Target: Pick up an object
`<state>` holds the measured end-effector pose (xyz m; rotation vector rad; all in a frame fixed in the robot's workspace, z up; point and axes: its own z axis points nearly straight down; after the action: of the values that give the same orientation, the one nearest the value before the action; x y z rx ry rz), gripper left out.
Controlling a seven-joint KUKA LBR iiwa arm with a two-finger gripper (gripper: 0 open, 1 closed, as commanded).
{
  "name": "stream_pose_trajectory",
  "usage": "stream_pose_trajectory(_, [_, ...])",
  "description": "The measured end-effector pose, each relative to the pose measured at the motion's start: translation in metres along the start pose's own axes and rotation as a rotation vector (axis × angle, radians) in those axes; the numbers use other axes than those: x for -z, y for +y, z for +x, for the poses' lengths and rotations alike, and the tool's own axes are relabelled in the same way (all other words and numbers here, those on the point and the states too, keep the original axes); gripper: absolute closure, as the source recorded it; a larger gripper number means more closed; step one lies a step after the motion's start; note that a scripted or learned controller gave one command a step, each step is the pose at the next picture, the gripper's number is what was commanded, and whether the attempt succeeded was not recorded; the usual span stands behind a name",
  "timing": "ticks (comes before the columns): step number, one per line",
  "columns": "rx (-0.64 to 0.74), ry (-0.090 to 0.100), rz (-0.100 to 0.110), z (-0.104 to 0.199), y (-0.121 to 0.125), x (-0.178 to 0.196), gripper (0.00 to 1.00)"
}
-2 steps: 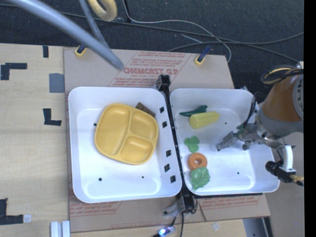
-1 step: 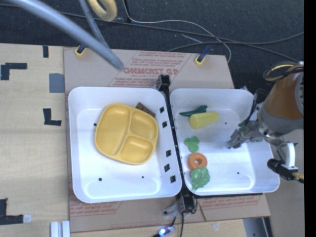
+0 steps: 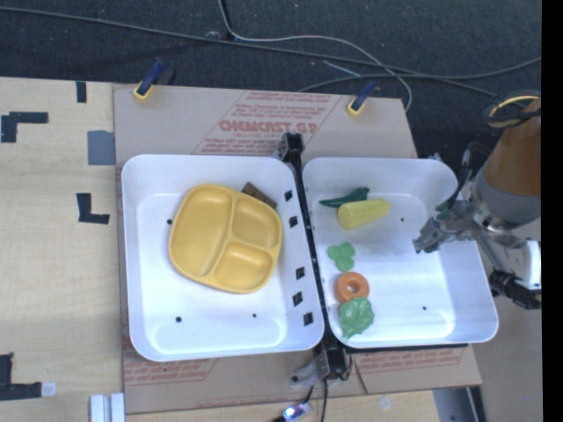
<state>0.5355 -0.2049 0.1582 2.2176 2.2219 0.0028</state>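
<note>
Corn [image 3: 362, 212] in right bin [image 3: 457, 323], gripper [image 3: 426, 240] apart; claw state perhaps unreadable.

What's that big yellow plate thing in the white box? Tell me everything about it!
The yellow tray looks like smooth plastic, a rounded square with three sunken compartments: one long, two smaller. It lies flat and face up in the left bin, turned at an angle to the walls. A small dark thing peeks out from under its far corner. Nothing sits in it.
</note>
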Motion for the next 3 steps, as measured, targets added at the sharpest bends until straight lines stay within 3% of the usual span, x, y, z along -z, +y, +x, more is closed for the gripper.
stream_pose_trajectory(1, [-0.001,-0.001,-0.001,-0.006,-0.007,0.051,1.0])
stream_pose_trajectory(2, [0.0,0.0,0.001,-0.005,-0.006,0.065,1.0])
stream_pose_trajectory(3, [0.006,0.002,0.002,0.053,0.008,0.072,1.0])
